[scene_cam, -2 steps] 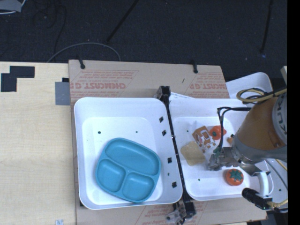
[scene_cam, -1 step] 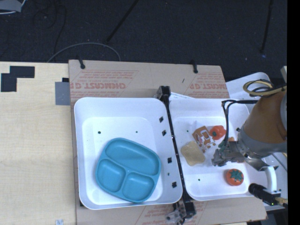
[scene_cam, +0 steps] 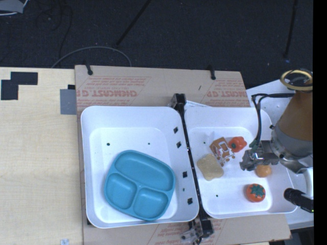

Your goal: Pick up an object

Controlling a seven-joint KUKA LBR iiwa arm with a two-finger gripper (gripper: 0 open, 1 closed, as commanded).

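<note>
Gripper (scene_cam: 254, 160) low in right bin (scene_cam: 204, 119), right side, just beside small orange ball (scene_cam: 263, 171); jaw state cannot be told. Ball: probably light, smooth, apt to roll; take across its middle. Also in right bin: tan slab (scene_cam: 210, 167), patterned toy (scene_cam: 221, 148), red piece (scene_cam: 237, 143), tomato-like toy (scene_cam: 255, 192). Left bin (scene_cam: 92, 119): blue divided tray (scene_cam: 138, 184).

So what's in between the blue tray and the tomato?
In the camera view, the black divider where the two bins meet, then the tan cookie-like piece, lie between the blue tray and the tomato.
</note>
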